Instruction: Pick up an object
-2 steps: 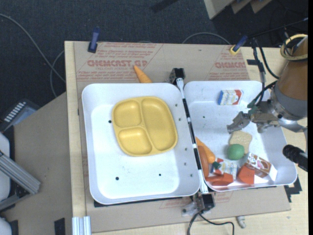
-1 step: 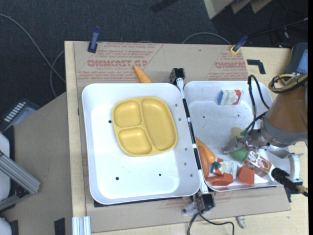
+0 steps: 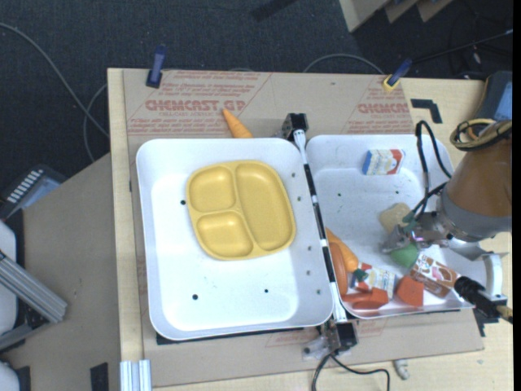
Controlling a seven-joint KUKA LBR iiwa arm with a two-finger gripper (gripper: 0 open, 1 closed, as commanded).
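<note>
Printed cardboard covers the counter (image 3: 203, 104) beneath both bins, dark carpet (image 3: 81, 23) at twelve o'clock; whether the jaws are spread, I cannot tell

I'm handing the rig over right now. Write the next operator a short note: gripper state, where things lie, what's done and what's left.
Gripper: low in the right bin, among the green item, beige lump and small red carton; open or shut cannot be told.
Right bin also holds a carrot, red pieces along the near wall, and a white-blue carton at the far end.
Left bin: yellow divided plate.
Nothing visibly lifted; the pick is left.
</note>
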